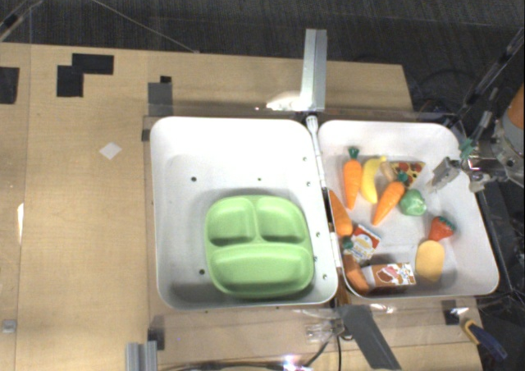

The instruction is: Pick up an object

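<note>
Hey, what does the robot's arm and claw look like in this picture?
At the right edge of the right white bin, a small grey metal claw sits on dark hardware with a teal spot. Behind it are an orange patch and thin dark cables.

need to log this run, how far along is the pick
Nothing looks done yet: the toy food, such as the carrot and strawberry, lies in the right bin. In hand: the gripper sits at that bin's right edge, with nothing visibly held. Left: reach an item, grasp and lift it. The green tray sits in the left bin.
</note>
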Robot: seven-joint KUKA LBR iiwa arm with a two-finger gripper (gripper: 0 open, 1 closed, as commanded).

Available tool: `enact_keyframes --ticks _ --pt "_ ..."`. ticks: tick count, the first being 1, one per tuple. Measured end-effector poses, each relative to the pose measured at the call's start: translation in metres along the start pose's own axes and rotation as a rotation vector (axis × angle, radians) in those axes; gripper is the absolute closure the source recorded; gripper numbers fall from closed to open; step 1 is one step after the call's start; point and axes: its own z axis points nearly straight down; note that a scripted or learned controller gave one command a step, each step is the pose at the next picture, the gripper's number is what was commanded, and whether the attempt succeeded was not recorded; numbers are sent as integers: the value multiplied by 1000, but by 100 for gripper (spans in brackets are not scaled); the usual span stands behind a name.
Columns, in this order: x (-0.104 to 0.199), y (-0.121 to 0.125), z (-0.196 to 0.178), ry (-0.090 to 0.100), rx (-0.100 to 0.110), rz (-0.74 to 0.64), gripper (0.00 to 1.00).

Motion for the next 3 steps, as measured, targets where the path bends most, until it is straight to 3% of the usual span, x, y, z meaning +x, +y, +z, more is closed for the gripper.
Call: enact_keyframes --ticks 1,2,3 --pt "0 0 0 0 0 0 0" --pt "16 31 103 0 -2 -51 0" --pt "7 -12 121 -4 -14 -180 0"
